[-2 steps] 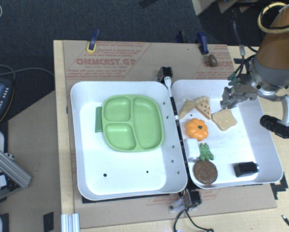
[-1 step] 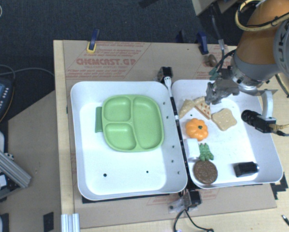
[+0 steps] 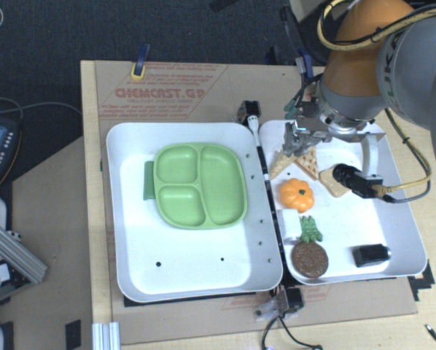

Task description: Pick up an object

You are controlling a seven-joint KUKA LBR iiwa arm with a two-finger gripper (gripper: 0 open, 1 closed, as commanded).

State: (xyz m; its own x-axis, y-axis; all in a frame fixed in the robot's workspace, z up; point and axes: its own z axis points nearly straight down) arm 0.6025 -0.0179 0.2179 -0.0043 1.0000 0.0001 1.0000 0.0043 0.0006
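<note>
My gripper (image 3: 299, 143) hangs over the far left part of the right bin (image 3: 400, 228), pointing down at a pale wedge-shaped slice (image 3: 279, 167) and a reddish-topped slice (image 3: 307, 165) just below its tip. Whether it touches either slice is unclear. An orange pumpkin (image 3: 296, 195) lies just in front of them. Nearer the front sit a small green leafy toy (image 3: 310, 229) and a brown round patty (image 3: 309, 259). A small black block (image 3: 370, 254) lies at the front right of this bin. A tan piece (image 3: 334, 187) shows beside the wrist.
The left bin (image 3: 130, 232) holds a green divided plate (image 3: 200, 184) with a green flat piece (image 3: 149, 179) tucked under its left edge. The ridge between the bins (image 3: 269, 195) runs just left of the pumpkin. The arm crosses the right bin's far right corner.
</note>
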